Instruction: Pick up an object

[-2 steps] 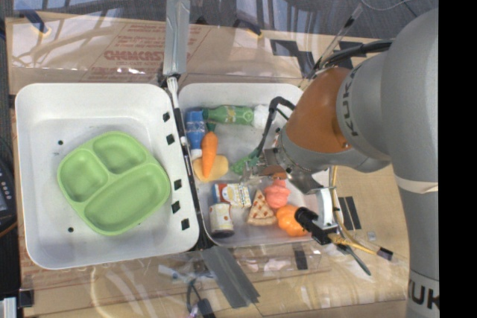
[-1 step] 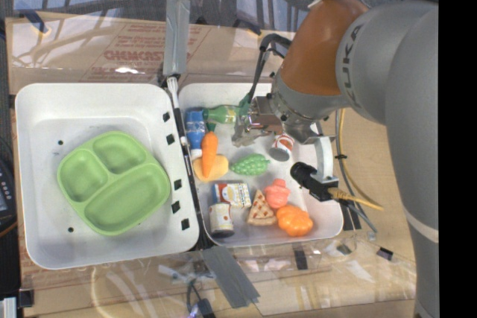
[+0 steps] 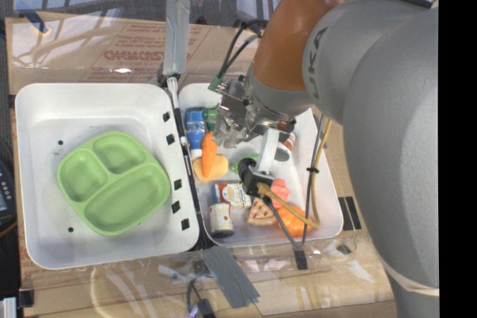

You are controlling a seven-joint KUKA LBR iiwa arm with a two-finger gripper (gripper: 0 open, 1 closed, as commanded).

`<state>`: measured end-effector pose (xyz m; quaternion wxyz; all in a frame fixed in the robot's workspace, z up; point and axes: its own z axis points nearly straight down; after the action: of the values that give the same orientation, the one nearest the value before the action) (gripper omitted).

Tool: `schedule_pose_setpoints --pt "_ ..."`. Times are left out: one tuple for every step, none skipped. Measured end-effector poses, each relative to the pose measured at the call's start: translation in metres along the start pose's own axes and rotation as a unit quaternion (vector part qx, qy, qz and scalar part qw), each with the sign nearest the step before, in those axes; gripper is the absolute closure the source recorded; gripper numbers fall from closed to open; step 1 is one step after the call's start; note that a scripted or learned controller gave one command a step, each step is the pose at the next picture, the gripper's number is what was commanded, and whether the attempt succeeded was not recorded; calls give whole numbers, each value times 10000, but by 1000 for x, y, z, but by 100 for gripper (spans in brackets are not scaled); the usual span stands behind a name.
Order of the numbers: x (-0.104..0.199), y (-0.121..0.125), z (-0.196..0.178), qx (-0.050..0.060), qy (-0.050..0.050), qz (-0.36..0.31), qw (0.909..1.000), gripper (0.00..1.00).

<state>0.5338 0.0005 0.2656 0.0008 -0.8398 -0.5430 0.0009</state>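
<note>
Grey arm (image 3: pixel 373 86) looms over the right bin (image 3: pixel 328 216) — its hand (image 3: pixel 238 123) sits low among the clutter, beside an orange toy (image 3: pixel 210 160); its grip can't be told. Left bin (image 3: pixel 37 160) holds a green plate (image 3: pixel 113 182).

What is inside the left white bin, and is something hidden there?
The left bin holds one green divided plate, lying flat, its three compartments bare. No arm covers this bin, so its floor shows; what lies under the plate cannot be seen.
</note>
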Motion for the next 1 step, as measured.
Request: schedule_pose_setpoints --pt "58 -24 35 28 -14 18 10000 100"
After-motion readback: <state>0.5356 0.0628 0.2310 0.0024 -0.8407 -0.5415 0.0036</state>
